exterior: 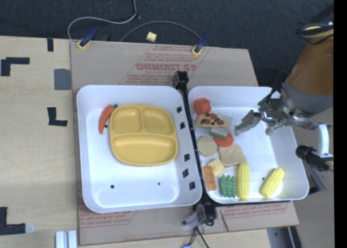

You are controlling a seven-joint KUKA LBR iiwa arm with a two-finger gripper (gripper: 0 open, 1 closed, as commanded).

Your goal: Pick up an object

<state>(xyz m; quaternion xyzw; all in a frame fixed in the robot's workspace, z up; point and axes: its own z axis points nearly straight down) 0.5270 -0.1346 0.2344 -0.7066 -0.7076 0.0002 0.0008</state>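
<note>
On the worktop, the left bin (89,149) holds a yellow divided plate (144,134), with a carrot (105,118) just beside the plate's left edge. Right of the plate, in the right bin (287,149), toy food is clustered: tomato (201,105), pizza slice (213,121), bread (232,155), two corn cobs (244,180). Furthest from the plate, the gripper (259,122) hovers over bare bin floor with jaws spread, holding nothing. The pieces look light, stiff and smooth; the lone corn cob (272,182), lying apart, seems easiest, pinched across its middle.
</note>
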